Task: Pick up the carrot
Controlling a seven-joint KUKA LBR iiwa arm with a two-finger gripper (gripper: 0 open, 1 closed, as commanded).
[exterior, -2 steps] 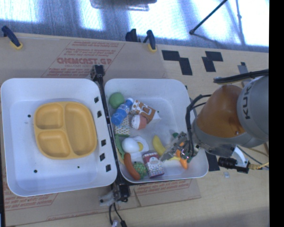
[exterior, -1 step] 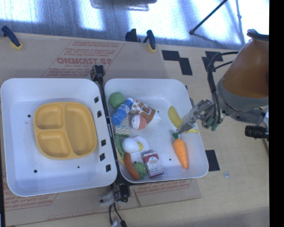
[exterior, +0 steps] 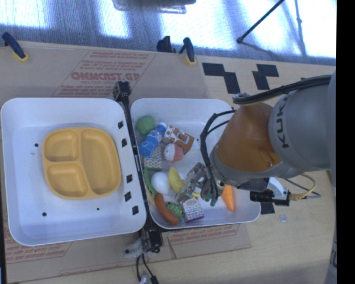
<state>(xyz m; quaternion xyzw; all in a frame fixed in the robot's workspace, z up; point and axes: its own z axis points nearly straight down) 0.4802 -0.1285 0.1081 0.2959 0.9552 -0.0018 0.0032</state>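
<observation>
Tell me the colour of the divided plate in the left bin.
Yellow; the plate shows best in the camera view.

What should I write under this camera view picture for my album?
Robot arm reaching into the right bin of toys, its gripper beside a carrot; yellow plate in the left bin.

Glossy white plastic bins (exterior: pixel 15 158) sit on matt brown cardboard (exterior: pixel 94 70); the yellow plate (exterior: pixel 81 161) looks smooth plastic.

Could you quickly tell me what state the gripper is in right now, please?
Gripper: cannot be told; it sits low in the right bin amid the toys, beside the carrot, which lies apart from it.
</observation>
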